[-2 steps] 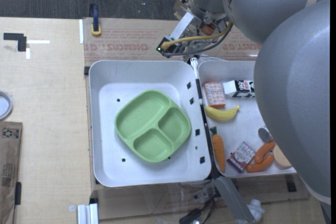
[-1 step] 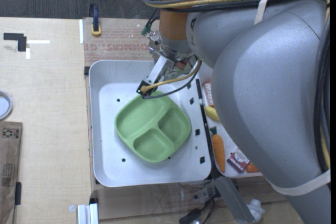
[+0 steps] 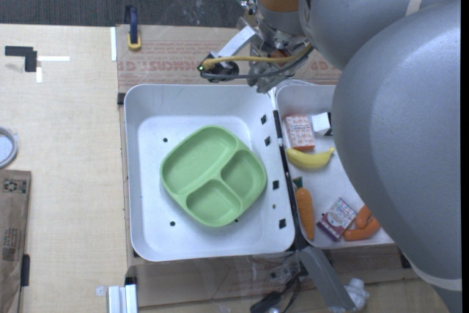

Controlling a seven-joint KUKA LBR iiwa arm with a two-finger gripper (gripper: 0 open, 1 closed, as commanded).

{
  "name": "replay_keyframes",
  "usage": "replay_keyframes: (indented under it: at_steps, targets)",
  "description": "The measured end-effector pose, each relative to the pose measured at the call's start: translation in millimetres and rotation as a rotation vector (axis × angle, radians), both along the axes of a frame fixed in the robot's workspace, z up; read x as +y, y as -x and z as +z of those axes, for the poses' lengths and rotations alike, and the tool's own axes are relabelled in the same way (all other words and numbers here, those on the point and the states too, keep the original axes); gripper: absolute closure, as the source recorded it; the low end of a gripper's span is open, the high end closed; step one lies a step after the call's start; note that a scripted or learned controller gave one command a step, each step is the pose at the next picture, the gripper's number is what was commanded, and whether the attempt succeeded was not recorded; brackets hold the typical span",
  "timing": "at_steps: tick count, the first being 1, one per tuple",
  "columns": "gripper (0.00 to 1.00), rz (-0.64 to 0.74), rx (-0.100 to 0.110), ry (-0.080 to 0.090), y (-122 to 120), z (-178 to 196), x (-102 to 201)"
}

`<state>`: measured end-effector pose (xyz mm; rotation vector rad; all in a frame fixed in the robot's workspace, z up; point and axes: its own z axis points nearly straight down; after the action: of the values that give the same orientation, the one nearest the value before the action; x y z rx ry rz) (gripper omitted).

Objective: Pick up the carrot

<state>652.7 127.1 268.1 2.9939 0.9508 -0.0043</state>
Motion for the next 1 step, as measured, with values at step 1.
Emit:
replay_keyframes:
  at_steps: [1]
  targets:
    - [1.00, 0.033, 0.002, 0.000, 2.3, -65.4, 43.8]
